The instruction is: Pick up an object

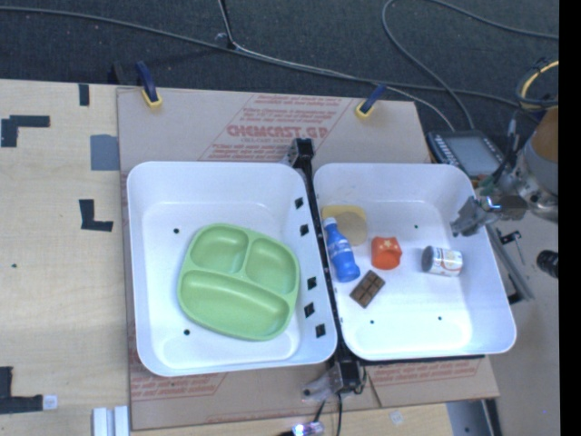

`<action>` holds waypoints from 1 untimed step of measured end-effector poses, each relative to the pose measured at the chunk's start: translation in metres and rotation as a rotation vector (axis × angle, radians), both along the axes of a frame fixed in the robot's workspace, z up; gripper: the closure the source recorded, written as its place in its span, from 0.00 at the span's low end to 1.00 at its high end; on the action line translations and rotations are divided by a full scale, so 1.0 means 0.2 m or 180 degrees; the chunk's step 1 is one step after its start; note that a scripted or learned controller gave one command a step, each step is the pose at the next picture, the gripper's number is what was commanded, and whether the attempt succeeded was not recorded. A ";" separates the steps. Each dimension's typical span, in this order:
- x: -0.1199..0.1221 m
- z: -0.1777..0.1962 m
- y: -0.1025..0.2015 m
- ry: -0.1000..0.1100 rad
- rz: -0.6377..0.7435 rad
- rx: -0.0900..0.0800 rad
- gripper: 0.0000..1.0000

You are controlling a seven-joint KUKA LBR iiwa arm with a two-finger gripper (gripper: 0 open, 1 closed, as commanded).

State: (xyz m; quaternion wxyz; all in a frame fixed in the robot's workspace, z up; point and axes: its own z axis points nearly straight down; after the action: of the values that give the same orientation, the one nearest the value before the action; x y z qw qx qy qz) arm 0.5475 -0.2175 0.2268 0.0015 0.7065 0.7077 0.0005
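Note:
The right bin (pixel 472 334) holds a blue bottle (pixel 341 252), a tan round item (pixel 350 222) just behind it, an orange-red block (pixel 387 252), a brown chocolate bar (pixel 367 289) and a small white can (pixel 442 261) lying on its side. My gripper (pixel 470 216) hangs at the bin's right rim, above and slightly right of the white can, and I see nothing held in it. The arm's wrist (pixel 531 189) reaches in from the right edge.
The left bin (pixel 145 198) carries a green divided plate (pixel 241 280). A black divider (pixel 313 243) runs between the two bins. Both bins rest on a cardboard sheet (pixel 272 125) clamped at the back, and cables (pixel 272 57) cross the dark floor behind.

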 end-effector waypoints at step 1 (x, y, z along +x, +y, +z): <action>0.03 0.04 0.28 0.0006 0.0017 0.0009 1.00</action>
State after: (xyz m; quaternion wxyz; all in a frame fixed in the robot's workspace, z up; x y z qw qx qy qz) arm 0.5541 -0.1624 0.2345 -0.0002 0.7046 0.7096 0.0008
